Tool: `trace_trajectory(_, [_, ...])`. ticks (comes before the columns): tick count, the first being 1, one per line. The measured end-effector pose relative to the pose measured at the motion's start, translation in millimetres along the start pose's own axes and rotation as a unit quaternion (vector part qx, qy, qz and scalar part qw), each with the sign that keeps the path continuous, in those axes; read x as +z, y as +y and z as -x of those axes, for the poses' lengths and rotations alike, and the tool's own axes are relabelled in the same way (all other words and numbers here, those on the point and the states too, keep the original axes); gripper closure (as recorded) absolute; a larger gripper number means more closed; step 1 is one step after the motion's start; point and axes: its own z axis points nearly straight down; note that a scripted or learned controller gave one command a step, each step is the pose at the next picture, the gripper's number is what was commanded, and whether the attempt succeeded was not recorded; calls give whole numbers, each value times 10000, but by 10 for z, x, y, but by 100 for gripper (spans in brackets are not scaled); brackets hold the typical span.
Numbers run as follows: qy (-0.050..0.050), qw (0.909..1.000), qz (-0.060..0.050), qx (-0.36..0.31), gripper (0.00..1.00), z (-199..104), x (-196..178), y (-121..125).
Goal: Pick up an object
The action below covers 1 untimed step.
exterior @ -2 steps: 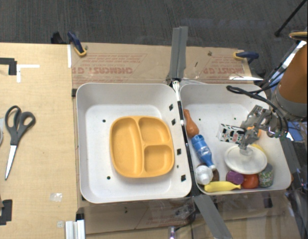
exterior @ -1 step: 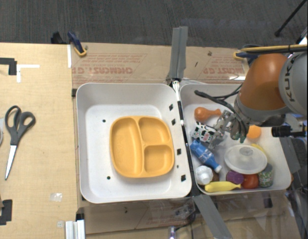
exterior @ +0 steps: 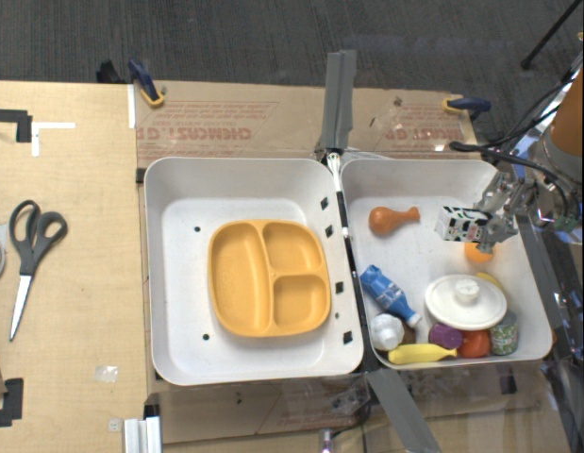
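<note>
looking down on two white bins; the left bin [exterior: 169, 281] carries an orange divided plate [exterior: 270, 277] at its centre, the right bin [exterior: 419, 185] holds the clutter. the gripper [exterior: 494, 217] sits at about 2 o'clock in the right bin, low over a small black-and-white patterned box [exterior: 459, 224] with an orange ball [exterior: 478, 251] just beside it at 5 o'clock; cannot tell whether the fingers are apart or together, and nothing is seen held between them. largest candidate: a white lidded dish [exterior: 465, 300] at 5 o'clock, judged hard, slick and wide, poor for a pinch except at its knob. next, a blue bottle [exterior: 387, 293] near the bin's left wall, probably light and rigid, best pinched across its body. the orange drumstick toy [exterior: 393, 219] at 11 o'clock looks light; take its thin neck. a yellow banana [exterior: 421, 353] at 6 o'clock, likely soft plastic.
</note>
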Motion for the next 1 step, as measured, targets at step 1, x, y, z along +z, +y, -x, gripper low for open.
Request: trace_trajectory(1, [1,9991,5,417,100,217,-586,670])
